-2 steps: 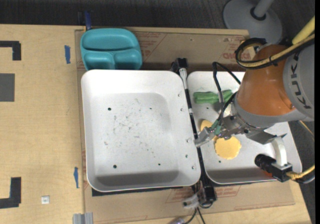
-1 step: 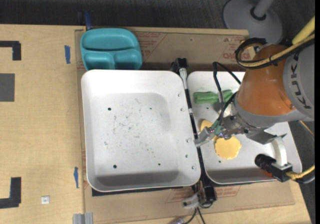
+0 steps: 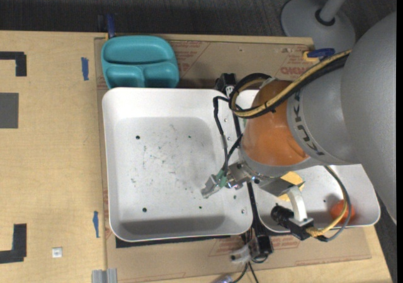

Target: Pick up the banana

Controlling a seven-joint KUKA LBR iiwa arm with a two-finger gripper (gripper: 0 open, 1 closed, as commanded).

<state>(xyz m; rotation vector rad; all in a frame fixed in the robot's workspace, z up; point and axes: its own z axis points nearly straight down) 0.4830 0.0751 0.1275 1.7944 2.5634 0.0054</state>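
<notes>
Right white bin — yellow sliver, maybe banana, beneath the arm

Partial "KU" lettering on grey arm, red print on cardboard illegible

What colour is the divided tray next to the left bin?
The tray is teal; the camera view shows it best.

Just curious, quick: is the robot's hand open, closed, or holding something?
Hand: cannot be told; the grey arm with the orange band hides most of it.
</notes>
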